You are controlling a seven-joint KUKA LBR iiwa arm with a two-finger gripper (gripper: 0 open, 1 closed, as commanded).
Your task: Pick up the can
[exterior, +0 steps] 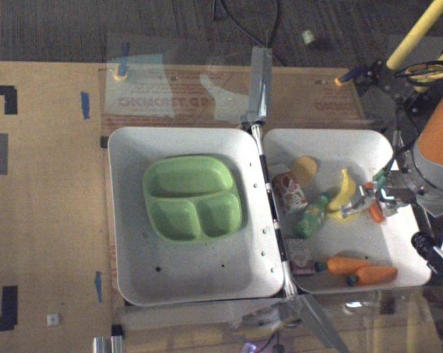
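The can (289,193), with a red and white label, lies tilted in the right bin (368,140), close to that bin's left wall. Just behind it sits a tan round fruit (305,169), and a green bottle (311,217) lies at its front right. My gripper (370,198) hangs over the right part of the same bin, just right of a yellow banana (344,191). It is well to the right of the can, apart from it, with nothing of the can in it.
Two carrots (350,265) (377,274) lie along the right bin's front edge, beside a small pink packet (299,254). A small orange item (377,212) sits under the gripper. The left bin (125,219) holds a green divided plate (193,198). A metal divider (269,212) separates the bins.
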